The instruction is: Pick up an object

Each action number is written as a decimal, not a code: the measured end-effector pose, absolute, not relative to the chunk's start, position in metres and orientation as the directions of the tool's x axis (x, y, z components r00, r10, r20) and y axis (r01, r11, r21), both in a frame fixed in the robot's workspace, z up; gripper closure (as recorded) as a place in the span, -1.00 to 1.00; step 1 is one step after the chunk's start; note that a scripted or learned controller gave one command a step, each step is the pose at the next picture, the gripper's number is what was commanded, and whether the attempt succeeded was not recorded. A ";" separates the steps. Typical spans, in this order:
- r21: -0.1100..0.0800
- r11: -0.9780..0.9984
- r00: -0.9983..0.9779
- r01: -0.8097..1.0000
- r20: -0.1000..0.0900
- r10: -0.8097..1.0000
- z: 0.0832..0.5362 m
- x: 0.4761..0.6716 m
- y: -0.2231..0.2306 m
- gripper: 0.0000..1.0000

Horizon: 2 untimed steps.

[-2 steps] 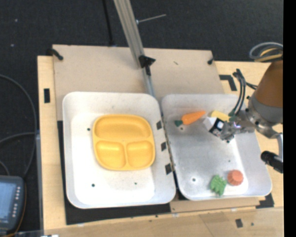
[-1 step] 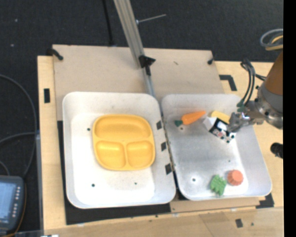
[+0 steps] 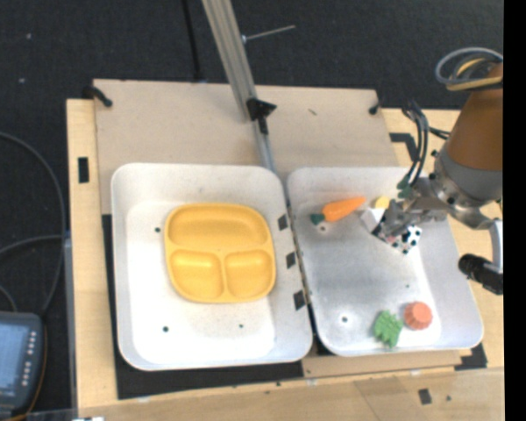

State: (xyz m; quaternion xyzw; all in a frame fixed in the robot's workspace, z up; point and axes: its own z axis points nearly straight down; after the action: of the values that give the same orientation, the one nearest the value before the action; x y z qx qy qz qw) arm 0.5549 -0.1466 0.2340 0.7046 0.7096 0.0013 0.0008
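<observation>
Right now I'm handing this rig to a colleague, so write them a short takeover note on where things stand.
Gripper: low in the right white bin, at a black-and-white spotted object; whether it grips is unclear.
Orange carrot-shaped toy: same bin, far side, just left of the gripper.
Green leafy toy and round orange-red toy: near edge of that bin, side by side.
Yellow three-compartment plastic plate: in the left white bin.
Done: nothing visibly lifted.
Left: secure and raise one object.
</observation>
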 end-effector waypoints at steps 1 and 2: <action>0.003 0.007 -0.007 1.000 0.002 1.000 0.246 0.551 -0.095 1.00; 0.002 0.008 -0.008 1.000 0.002 1.000 0.255 0.548 -0.046 1.00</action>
State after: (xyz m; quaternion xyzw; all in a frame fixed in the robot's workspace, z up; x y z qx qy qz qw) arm 0.5476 -0.0462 0.2555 0.7041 0.7101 0.0013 -0.0001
